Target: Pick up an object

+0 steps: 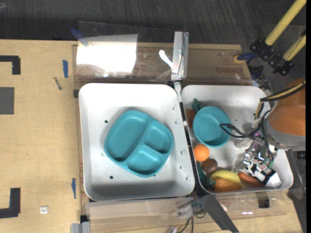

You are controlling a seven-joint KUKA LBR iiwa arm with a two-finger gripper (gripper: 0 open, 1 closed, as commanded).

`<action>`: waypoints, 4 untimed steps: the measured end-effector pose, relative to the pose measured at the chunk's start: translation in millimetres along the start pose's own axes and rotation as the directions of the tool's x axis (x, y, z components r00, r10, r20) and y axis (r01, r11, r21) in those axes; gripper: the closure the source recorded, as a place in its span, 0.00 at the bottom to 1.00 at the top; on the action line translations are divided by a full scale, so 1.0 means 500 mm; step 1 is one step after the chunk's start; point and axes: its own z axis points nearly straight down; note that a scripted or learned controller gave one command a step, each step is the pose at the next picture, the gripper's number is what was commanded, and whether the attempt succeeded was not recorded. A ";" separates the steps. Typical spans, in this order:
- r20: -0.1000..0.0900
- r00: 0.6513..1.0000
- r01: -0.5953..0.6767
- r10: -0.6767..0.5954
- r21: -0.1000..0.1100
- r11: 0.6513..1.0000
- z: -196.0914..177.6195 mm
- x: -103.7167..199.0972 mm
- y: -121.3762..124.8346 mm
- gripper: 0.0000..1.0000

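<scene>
We see the gripper [259, 160] low in the right bin [238, 93], near its front right corner. We cannot tell how it is set. Just beside it lie a yellow banana [226, 175], an orange-red toy [224, 184], a brown ball [210, 166] and an orange ball [201, 153]. A blue bowl [211, 125] sits behind them. The left bin [129, 92] holds a blue tray with three parts [139, 142].

Arm [291, 120] cut off by right edge. Gripper [257, 161] blurred among cables, fingers' state unclear. Dark green item [196, 104] mostly hidden behind teal bowl [212, 125].
</scene>
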 end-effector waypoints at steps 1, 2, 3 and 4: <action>0.004 0.955 0.295 -0.295 0.000 0.955 -0.001 0.026 -0.026 0.00; 0.004 0.988 0.153 -0.153 0.001 0.988 -0.001 -0.002 0.150 0.00; 0.005 0.972 0.233 -0.233 0.003 0.972 -0.191 -0.158 0.035 0.00; 0.000 0.949 0.316 -0.316 -0.005 0.949 0.001 -0.095 -0.060 0.00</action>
